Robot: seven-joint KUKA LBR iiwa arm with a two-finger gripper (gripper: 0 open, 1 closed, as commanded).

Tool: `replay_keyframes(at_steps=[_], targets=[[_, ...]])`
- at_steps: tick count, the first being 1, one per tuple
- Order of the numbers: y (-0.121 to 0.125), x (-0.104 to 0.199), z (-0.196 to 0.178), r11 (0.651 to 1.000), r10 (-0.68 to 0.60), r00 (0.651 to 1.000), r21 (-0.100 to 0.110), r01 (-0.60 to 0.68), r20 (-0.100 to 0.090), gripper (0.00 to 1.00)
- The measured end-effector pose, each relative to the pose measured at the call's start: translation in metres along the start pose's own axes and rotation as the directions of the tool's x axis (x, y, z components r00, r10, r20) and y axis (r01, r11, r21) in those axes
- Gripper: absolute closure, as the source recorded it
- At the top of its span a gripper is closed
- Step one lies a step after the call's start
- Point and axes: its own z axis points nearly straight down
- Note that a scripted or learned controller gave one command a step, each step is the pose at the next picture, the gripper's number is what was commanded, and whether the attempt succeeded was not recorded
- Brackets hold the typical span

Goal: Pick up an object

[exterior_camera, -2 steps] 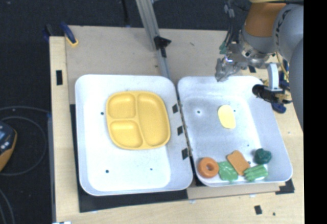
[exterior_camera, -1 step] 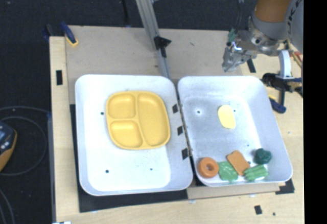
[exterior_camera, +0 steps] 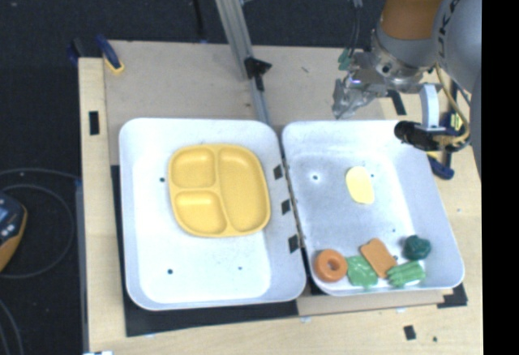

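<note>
Though glossy, round orange ring (exterior_camera: 330, 264)

My gripper (exterior_camera: 350, 98) hangs above the far rim of the right shallow white bin (exterior_camera: 324, 143). In that bin lie a pale yellow oval piece (exterior_camera: 360, 185) and an orange ring (exterior_camera: 330, 264). A yellow three-compartment plastic tray (exterior_camera: 219, 189) sits in the left white bin (exterior_camera: 146, 264).

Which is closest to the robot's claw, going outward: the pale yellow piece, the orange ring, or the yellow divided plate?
From the gripper:
1. Pale yellow piece, middle of right bin.
2. Orange ring, right bin's near edge, and yellow divided plate, left bin: too close to call.
</note>
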Motion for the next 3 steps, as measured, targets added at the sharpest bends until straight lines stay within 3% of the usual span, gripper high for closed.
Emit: replay_keyframes(at_steps=[1, 3], targets=[[-0.019, 0.045, -0.003, 1.0, 0.001, 1.0, 0.002, -0.001, 0.0, 1.0], [-0.044, 0.138, 0.029, 1.0, 0.0, 1.0, 0.003, 0.0, 0.0, 1.0]])
